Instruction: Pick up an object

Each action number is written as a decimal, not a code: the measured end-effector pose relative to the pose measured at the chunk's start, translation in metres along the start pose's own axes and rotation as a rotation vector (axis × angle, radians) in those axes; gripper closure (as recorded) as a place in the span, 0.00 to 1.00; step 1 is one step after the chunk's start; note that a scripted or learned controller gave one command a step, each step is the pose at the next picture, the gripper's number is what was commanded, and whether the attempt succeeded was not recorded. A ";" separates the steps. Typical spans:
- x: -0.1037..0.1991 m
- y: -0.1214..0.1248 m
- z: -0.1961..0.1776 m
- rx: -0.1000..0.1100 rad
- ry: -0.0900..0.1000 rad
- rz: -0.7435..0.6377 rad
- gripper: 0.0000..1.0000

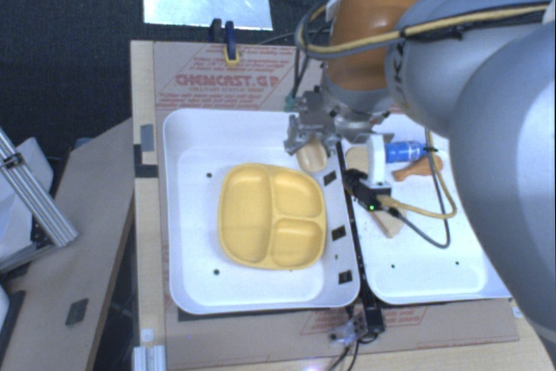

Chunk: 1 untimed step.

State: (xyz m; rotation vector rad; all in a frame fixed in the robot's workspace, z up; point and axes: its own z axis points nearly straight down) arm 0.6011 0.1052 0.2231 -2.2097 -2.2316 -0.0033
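Observation:
My gripper (309,133) hangs over the far right part of the left bin (195,274), close to the wall between the two bins. Directly beneath it shows a small beige rounded object (311,157); whether it is held or lying on the bin floor cannot be told. A yellow divided plate (271,215) lies in the middle of the left bin, just in front of the gripper.
The right bin (434,278) holds a blue and white bottle (396,152), an orange-brown piece (419,168), a cream round thing (357,159) and a tan block (388,222). The grey arm (486,74) covers the upper right. A cable (426,217) loops over the right bin.

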 end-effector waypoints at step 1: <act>-0.003 0.000 0.000 0.000 -0.001 0.005 0.00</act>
